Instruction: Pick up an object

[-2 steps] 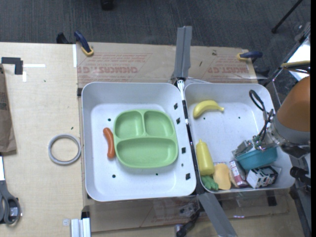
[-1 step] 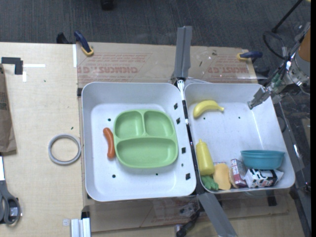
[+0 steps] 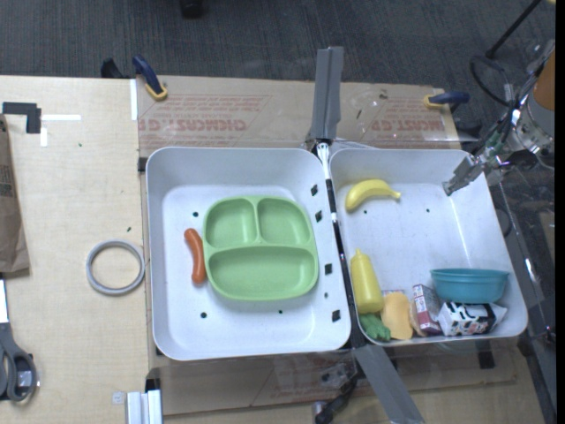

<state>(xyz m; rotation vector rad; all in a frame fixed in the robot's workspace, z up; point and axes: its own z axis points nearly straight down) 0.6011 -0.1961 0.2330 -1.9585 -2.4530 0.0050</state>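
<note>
The tabletop (image 3: 71, 175) was pale wood, with a brown cardboard sheet (image 3: 229, 117) across its far middle, clamped by two blue-and-yellow clips (image 3: 150, 76). Two white bins sat side by side on it, the left bin (image 3: 168, 325) touching the right bin (image 3: 508, 237). A grey tape ring (image 3: 116, 267) lay on the bare wood left of them, and scissors (image 3: 16, 374) lay at the near left edge.

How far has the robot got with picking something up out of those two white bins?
Nothing looks picked up yet. The gripper sits at the upper right edge of the right white bin, with nothing seen in it. The yellow banana, yellow bottle, teal bowl and, in the left white bin, the green divided plate and orange sausage all lie in place. Reaching, grasping and lifting remain.
</note>
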